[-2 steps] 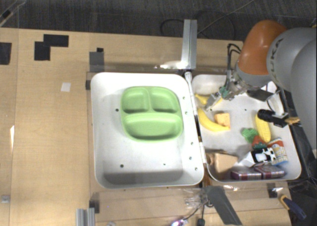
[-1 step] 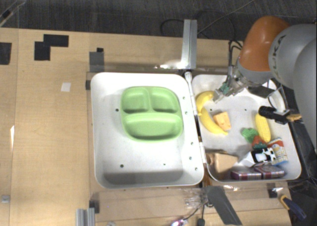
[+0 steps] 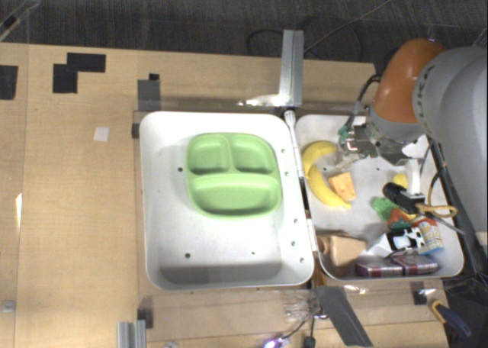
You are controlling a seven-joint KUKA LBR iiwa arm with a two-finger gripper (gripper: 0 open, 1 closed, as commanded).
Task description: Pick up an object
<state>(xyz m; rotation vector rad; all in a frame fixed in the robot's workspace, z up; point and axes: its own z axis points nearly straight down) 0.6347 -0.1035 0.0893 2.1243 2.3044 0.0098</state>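
The right bin (image 3: 366, 124) holds a yellow banana (image 3: 319, 177) at its left side, with an orange wedge (image 3: 344, 186) lying against it. My gripper (image 3: 351, 143) hangs low over the bin's back half, just right of the banana's upper end and above the wedge. Nothing shows clearly in its grasp. The grey arm with its orange band (image 3: 404, 87) comes in from the right and hides the bin's back right corner.
The left bin (image 3: 160, 255) holds a green divided plate (image 3: 232, 173). At the right bin's front and right lie a brown box (image 3: 343, 249), a dark red packet (image 3: 396, 266), a small labelled bottle (image 3: 415, 238) and a green piece (image 3: 383, 206). A metal post (image 3: 292, 64) stands behind the bins.
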